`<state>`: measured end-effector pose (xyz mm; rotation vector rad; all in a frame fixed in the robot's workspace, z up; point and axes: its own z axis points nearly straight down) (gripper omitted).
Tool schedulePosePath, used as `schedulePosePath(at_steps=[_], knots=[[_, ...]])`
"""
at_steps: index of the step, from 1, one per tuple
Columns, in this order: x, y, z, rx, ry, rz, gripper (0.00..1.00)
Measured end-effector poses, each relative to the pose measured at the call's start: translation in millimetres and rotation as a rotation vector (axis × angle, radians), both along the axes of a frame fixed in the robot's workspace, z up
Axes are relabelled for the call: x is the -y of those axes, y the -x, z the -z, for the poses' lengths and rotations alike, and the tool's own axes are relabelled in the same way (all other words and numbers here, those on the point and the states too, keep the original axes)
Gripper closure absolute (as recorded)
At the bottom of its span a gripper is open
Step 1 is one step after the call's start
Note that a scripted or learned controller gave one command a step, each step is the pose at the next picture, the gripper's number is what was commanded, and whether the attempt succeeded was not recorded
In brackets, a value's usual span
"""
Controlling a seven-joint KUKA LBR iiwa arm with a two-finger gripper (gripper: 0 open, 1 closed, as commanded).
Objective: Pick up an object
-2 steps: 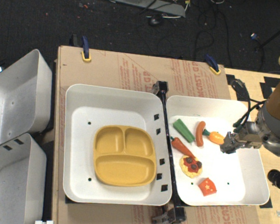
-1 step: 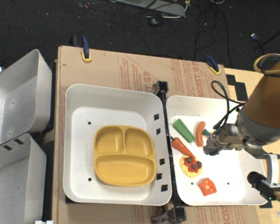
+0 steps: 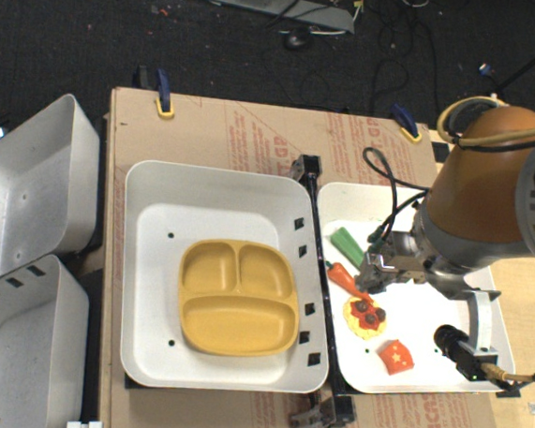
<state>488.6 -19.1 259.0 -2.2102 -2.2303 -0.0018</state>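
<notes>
Claw (image 3: 372, 277): hung low over the right bin (image 3: 421, 378), its tips lost in dark clutter; cannot tell its state.
Carrot (image 3: 344, 280): lay just left of the claw, partly hidden.
Green block (image 3: 346, 243): farther back.
Pizza toy (image 3: 365, 317): near side.
Yellow plate (image 3: 239, 298): left bin.

A single fixed camera looks down on the tabletop (image 3: 257, 127) from above, slanted so the far edge lies toward 12 o'clock with dark floor beyond it. It stands far enough back to take in both white bins whole: the left bin (image 3: 140, 271) and the right bin (image 3: 422, 364). The arm (image 3: 492, 178) enters from 3 o'clock.
</notes>
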Motion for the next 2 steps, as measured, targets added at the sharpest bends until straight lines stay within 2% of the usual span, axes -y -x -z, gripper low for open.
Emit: schedulePosePath(at_steps=[2], knots=[[-107, 10, 11, -0.003, 0.001, 0.001, 1.0]])
